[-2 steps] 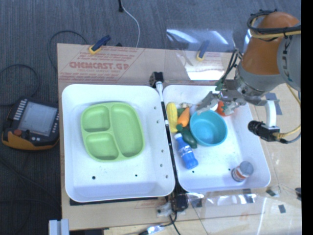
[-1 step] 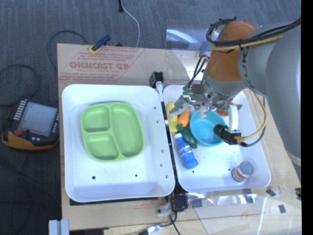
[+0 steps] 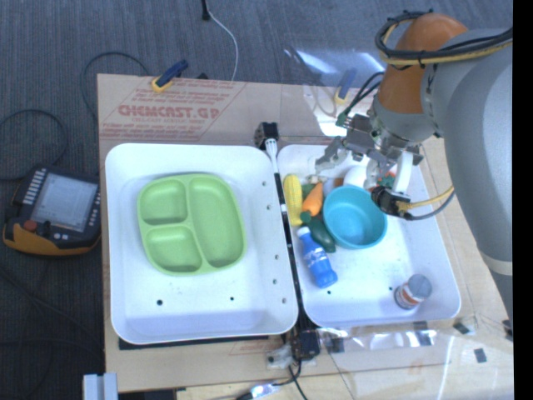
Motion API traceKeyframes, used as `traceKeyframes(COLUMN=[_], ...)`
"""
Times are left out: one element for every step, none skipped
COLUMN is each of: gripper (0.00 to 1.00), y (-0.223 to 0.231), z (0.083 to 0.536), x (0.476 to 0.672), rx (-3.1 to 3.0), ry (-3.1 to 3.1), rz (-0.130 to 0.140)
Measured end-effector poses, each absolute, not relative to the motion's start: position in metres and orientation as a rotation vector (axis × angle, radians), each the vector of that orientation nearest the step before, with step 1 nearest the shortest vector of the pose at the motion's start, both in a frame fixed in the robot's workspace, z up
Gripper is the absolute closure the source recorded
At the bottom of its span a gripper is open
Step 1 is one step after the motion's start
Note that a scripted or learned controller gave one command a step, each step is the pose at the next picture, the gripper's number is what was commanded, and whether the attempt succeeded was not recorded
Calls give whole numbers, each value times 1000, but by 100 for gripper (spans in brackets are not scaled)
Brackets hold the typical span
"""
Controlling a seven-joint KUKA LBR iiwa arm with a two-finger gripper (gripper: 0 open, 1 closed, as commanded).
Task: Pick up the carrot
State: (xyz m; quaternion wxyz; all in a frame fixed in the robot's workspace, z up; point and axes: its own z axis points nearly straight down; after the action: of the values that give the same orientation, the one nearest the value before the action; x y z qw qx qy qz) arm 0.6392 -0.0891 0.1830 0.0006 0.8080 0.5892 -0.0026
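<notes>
So the tool (image 3: pixel 360 158) is hanging over the back of the right bin (image 3: pixel 433 290), just behind the blue bowl (image 3: pixel 355 216). Honestly can't tell how wide it's open or whether it's touching anything. The carrot (image 3: pixel 312 198) sits right against the bowl's left side, next to a yellow banana-looking thing (image 3: pixel 293 195).

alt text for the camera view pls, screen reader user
The grey arm's gripper hangs over the back of the right white bin, just behind an orange carrot lying between a yellow banana and a blue bowl. A blue bottle lies nearby. The left white bin holds a green divided plate.
</notes>
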Motion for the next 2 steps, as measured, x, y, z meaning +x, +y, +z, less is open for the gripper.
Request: traceKeyframes(gripper=[0,100], y=[-104,-103], z=[97,108], x=[649,650], rx=[2496,2491], ry=[1896,1898], rz=[4,4])
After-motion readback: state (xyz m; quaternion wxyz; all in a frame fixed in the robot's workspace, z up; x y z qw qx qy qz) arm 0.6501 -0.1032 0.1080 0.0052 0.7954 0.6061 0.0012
